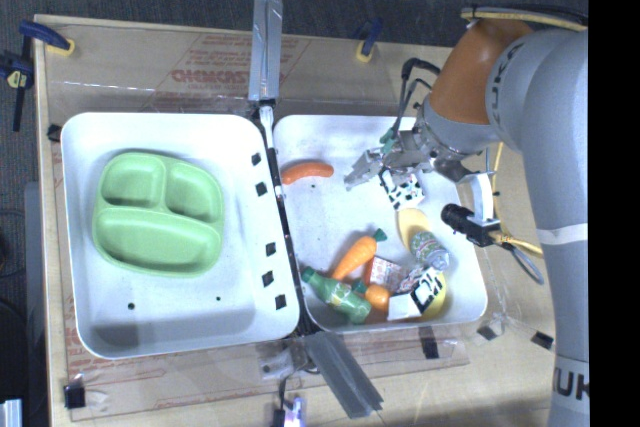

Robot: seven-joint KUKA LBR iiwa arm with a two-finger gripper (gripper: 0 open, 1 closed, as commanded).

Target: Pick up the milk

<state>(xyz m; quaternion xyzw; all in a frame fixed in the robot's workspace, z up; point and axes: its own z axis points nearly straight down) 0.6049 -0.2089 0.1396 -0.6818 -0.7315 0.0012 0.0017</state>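
Hiding behind gripper [392, 167]: milk [404, 191], partly covered.

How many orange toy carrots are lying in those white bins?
1 clearly: an orange toy carrot with a green top lies in the right white bin, within the pile near its front. Others may be hidden underneath.

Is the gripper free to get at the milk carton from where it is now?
Probably yes. The gripper sits right at the cow-patterned milk carton in the right bin, and nothing lies on the carton. The banana beside it might crowd the grasp.
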